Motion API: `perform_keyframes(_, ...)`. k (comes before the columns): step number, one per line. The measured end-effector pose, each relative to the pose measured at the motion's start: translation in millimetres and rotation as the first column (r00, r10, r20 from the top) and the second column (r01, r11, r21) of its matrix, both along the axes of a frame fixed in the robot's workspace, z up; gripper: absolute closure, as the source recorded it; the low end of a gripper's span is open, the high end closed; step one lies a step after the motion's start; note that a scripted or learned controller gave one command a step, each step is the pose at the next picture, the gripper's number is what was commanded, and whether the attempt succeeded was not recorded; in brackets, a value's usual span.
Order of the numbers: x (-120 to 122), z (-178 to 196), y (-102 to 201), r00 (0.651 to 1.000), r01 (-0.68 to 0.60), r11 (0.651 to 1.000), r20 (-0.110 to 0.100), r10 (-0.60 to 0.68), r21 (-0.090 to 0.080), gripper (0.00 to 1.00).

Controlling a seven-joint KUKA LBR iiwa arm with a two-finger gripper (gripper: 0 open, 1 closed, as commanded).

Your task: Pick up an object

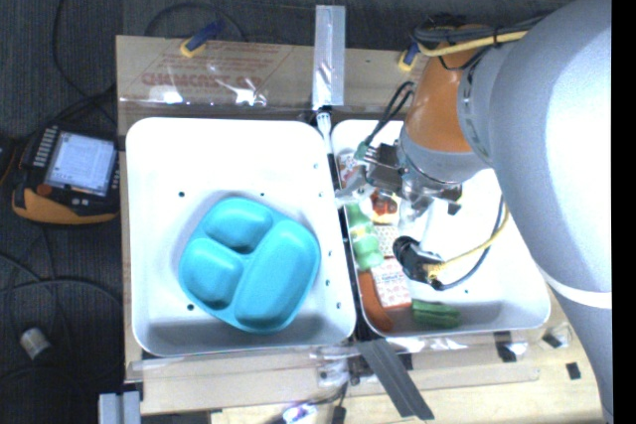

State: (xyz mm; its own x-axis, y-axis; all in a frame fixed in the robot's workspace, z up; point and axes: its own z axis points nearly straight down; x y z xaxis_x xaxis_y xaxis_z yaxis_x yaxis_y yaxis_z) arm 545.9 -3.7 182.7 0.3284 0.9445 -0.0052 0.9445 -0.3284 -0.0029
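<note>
My gripper (383, 182) reaches down into the left side of the right bin (497, 253), just under the orange wrist band (437, 109). It sits over a cluster of small packaged items along the bin's left wall: a red and white piece (382, 205), a green packet (363, 241), and an orange and white box (388, 291). A dark green item (435, 314) lies near the bin's front edge. The arm hides the fingertips and whatever lies right under them.
The left bin (159, 164) holds a turquoise divided tray (248, 260). A metal divider bar (328, 65) runs between the bins at the back. A yellow and black cable (467, 258) loops over the right bin. A handheld device (70, 172) lies left of the bench.
</note>
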Motion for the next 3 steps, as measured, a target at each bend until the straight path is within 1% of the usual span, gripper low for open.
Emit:
perform_keyframes(1,-11,75,-70,0.999,0.041,0.999,0.002,-0.041,-0.001,0.00)
perform_keyframes(2,-12,156,-45,0.980,0.201,0.980,0.003,-0.201,-0.001,0.00)
perform_keyframes(3,24,30,-106,0.977,-0.211,0.977,-0.001,0.211,0.002,0.00)
